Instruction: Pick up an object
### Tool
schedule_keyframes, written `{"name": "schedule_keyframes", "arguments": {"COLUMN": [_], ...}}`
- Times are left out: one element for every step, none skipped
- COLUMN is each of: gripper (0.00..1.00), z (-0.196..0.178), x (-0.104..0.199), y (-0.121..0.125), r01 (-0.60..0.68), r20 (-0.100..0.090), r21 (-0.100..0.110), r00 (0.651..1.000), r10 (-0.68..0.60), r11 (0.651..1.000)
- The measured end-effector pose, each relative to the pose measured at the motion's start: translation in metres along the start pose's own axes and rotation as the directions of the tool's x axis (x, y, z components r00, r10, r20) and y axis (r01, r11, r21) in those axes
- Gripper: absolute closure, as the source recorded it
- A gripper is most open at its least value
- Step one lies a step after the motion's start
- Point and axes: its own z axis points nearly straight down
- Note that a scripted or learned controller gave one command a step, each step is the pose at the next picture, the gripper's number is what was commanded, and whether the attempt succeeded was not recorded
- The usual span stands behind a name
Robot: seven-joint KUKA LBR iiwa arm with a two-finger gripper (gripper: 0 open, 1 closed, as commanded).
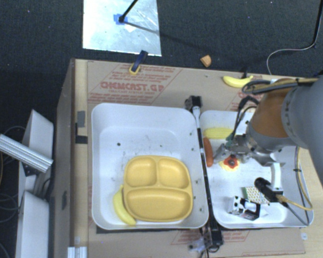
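The jaws I can't read from here: the gripper hangs under the grey and orange wrist, and the wrist body blocks my look at them, so I cannot tell whether they are spread or pressed together. Nothing shows pinched there.

The gripper sits over the right white plastic bin, near its left wall and in the far half. Right under it lies a small red and orange round toy, apparently touching or just beside the tool tip. I judge that the likeliest target. Just beside it to the left, along the bin's left wall, lies a slim orange carrot-shaped toy, its long axis running from far edge to near edge. A pale yellow block rests at the bin's far-left corner. Toward the near edge lie a black and white boxy gadget and a green patterned card.

The left white plastic bin carries a yellow divided plate with a yellow banana tucked against its near-left rim.

So the move turns on a short descent, not a sideways shift.
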Motion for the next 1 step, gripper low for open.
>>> {"name": "schedule_keyframes", "arguments": {"gripper": [1.0], "z": [-0.0104], "x": [0.0007], "y": [0.0006], "r01": [0.002], "r20": [-0.002], "r21": [0.0], "r00": [1.0], "r10": [-0.002], "r11": [1.0]}}
